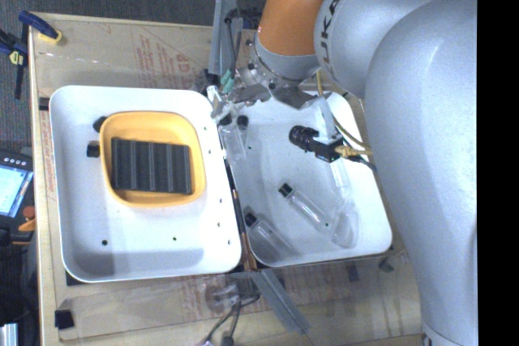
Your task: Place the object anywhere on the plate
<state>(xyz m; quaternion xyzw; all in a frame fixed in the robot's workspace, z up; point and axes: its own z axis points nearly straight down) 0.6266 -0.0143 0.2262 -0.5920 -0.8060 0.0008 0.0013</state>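
Bench (pixel 122 44): pale board seen from above at a slant; two shallow white bins sit on it side by side
Left bin (pixel 65 174): holds the yellow plate (pixel 154 121), which lies flat in the upper middle of the bin; a dark ribbed panel (pixel 154 164) lies on the plate and covers most of its centre
Small black piece (pixel 93 148): on the floor of the left bin, just beside the plate's left edge
Right bin (pixel 272 166): holds several clear tubes with black ends
Nearest tube (pixel 229 140): just below the gripper, along the right bin's left wall, well apart from the plate; whether it is gripped cannot be told
Second tube (pixel 306 208): lies slantwise on the floor in the middle of the right bin
Third tube (pixel 266 237): near the front left corner of the right bin
Arm (pixel 389 53): large and grey, with an orange band (pixel 292 8); it reaches in from the right
Gripper (pixel 229 100): over the top left corner of the right bin, close to the wall between the bins; whether it is wide or narrow cannot be told
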